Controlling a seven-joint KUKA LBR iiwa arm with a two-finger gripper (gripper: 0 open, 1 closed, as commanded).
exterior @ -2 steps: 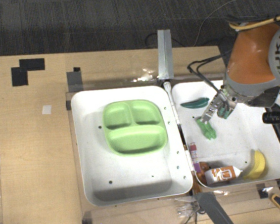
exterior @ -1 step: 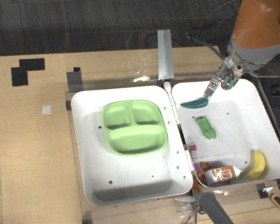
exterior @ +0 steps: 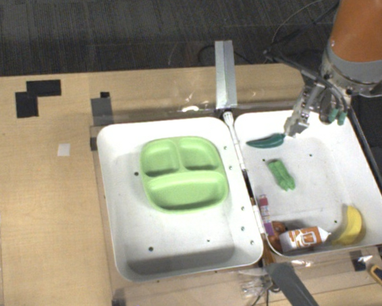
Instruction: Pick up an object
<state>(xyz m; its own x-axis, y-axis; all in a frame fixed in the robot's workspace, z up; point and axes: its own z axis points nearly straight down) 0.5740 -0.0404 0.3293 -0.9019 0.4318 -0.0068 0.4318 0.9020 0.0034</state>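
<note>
1. I judge this to be the approach step: the gripper (exterior: 295, 126) hangs over the upper part of the right bin (exterior: 364, 158), at the end of the arm (exterior: 361, 26) that reaches in from the right, and nothing has been lifted.

2. The nearest candidate is the dark teal piece (exterior: 266, 141) — it lies on the bin floor just to the left of the gripper tip, and its right end seems to touch or nearly touch the tip. I cannot say which.

3. State of the gripper: I cannot tell how far it is parted, and I see nothing held in it.

4. Other choices in the same bin: a green toy (exterior: 281, 174) below the teal piece, a banana (exterior: 349, 226) in the lower right corner, and a carton (exterior: 302, 238) lying along the bottom wall beside it.

5. The left bin (exterior: 120, 190) holds a green tray (exterior: 183, 172), well apart from the gripper.

6. The next move, as I see it, calls for a small shift left to centre over the teal piece, then a descent — the piece is thin and lies flat, so the close must come low.
</note>
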